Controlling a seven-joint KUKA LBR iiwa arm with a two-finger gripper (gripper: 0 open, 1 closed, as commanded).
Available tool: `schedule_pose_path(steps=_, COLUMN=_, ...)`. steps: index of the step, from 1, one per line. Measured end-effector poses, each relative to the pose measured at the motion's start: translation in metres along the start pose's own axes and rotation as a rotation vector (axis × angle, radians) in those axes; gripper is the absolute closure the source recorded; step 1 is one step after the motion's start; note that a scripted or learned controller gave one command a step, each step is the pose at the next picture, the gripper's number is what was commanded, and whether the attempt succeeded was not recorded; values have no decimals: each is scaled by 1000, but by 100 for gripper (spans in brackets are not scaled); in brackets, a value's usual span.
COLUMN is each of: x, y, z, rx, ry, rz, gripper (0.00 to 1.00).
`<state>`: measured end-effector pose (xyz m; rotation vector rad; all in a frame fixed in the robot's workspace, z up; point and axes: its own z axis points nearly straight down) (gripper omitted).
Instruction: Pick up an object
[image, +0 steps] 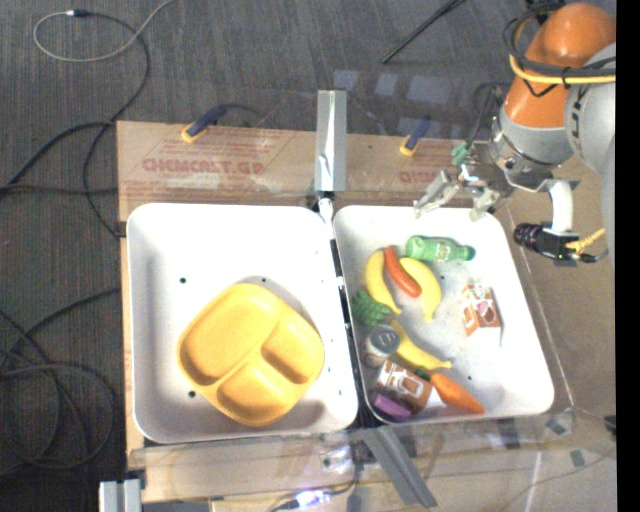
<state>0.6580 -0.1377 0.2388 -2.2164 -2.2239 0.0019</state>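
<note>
The right bin (530, 330) holds a heap of toy food: a green bottle (438, 248) at the back, a banana (378, 285) with a red sausage (403, 274) lying across it, a small carton (480, 308), a second banana (421, 352) and a carrot (458, 393). My gripper (457, 203) hangs above the bin's far rim, just behind the green bottle. Its fingers (430, 201) are spread open with nothing between them.
A yellow divided plate (252, 352) lies in the left bin (160, 300). Near the right bin's front left corner sit a tin can (380, 343), a brown jar (404, 381), a purple piece (394, 405) and a green leafy piece (368, 308). A metal post (330, 140) stands behind the bins.
</note>
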Motion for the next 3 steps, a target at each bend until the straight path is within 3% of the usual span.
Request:
schedule_pose_path(steps=1, x=-1, y=-9, z=141, rx=-1, ry=-3, rz=5, gripper=0)
schedule_pose_path(steps=2, x=-1, y=-9, z=132, rx=1, ry=-3, rz=4, gripper=100)
schedule_pose_path(steps=3, x=70, y=-1, z=32, rx=-1, ry=-2, rz=-309, gripper=100)
